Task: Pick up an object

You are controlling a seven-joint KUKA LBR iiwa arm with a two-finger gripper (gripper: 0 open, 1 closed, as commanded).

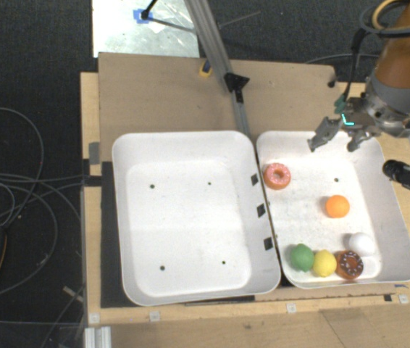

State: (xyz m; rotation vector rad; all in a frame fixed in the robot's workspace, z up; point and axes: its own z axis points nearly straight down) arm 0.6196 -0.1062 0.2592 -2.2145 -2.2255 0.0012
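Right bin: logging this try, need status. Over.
Pincer open, holding nothing, above right bin far edge. Pink donut nearest, untouched. Orange ball lies apart. Nothing in the way.

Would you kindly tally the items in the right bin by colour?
Pink doughnut: 1
Orange ball: 1
White ball: 1
Green fruit: 1
Yellow fruit: 1
Brown doughnut: 1
Total: 6

Two bins are sitting side by side on a bench point(190, 93). In the right bin point(379, 187), a frosted doughnut point(277, 175) is lying near the left wall, a round fruit point(337, 206) toward the middle, and four items are lining the near edge: a ball point(303, 257), a lemon point(324, 263), a second doughnut point(349, 264), and an egg point(361, 243) just behind it. The gripper point(340, 138) is hanging over the far edge.
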